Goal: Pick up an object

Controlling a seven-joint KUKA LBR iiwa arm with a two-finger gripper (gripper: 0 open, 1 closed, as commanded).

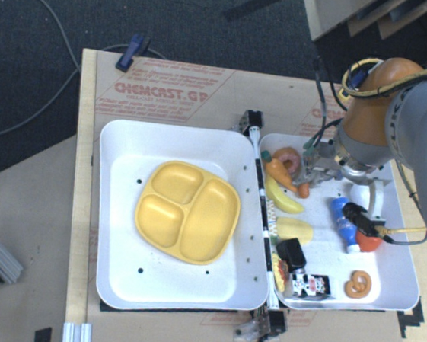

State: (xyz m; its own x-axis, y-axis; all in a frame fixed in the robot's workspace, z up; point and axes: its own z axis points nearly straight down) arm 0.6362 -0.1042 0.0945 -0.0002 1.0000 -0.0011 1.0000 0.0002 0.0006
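Camera view, looking down at a slant: you see two white bins side by side, the left bin [110, 270] bearing a yellow divided plate [187, 212], the right bin [396, 283] holding the small objects. The arm [406, 96] reaches in from the right, and its gripper [317, 169] hangs over the upper left part of the right bin; whether it is open or closed you cannot tell from this angle. Just beside it, to the left and slightly below, lies the orange carrot-like toy [286, 175], its long axis running from upper left to lower right, the narrow end pointing toward the lower right. It appears to touch a pinkish ring [287, 160] above it and the banana [282, 197] below it, which lies along nearly the same diagonal. Judged from this, the carrot-like toy is the nearest candidate. Further off you see a blue bottle [343, 219], a pale yellow block [293, 230], a black piece [292, 251] and a small pretzel-shaped toy [358, 284] near the lower right corner.
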